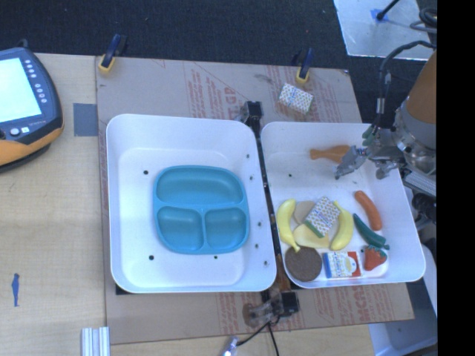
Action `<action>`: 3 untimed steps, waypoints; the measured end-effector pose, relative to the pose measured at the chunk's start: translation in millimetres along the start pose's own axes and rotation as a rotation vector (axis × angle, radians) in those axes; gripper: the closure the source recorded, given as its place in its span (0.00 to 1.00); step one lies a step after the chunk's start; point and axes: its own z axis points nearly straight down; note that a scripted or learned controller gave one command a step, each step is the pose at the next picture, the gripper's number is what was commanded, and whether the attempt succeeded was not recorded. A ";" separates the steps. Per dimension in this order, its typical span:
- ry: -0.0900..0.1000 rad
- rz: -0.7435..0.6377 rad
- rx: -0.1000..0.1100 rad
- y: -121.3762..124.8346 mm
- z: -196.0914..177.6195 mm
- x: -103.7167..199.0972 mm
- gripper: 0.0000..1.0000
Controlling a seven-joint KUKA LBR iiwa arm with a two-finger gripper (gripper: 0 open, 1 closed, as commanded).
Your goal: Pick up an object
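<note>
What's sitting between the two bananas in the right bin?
In the camera view, a small patterned packet lies between the left banana and the right banana, on top of a pale yellow piece.

We see a pale wooden surface [44,221] under brown cardboard [223,87], dark carpet [185,13] beyond, perhaps sunlit.

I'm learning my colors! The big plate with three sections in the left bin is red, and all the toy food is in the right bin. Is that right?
Almost. The plate with three sections is blue, not red, as the camera view shows. It does lie in the left bin, and the toy food, like the bananas, sits in the right bin.
</note>
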 end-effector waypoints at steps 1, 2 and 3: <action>-0.001 0.000 0.003 -10.7 24.6 -61.4 0.00; -0.002 -0.001 -0.004 -7.7 127.9 -64.1 0.00; -0.003 -0.006 0.001 -8.6 118.6 -64.8 1.00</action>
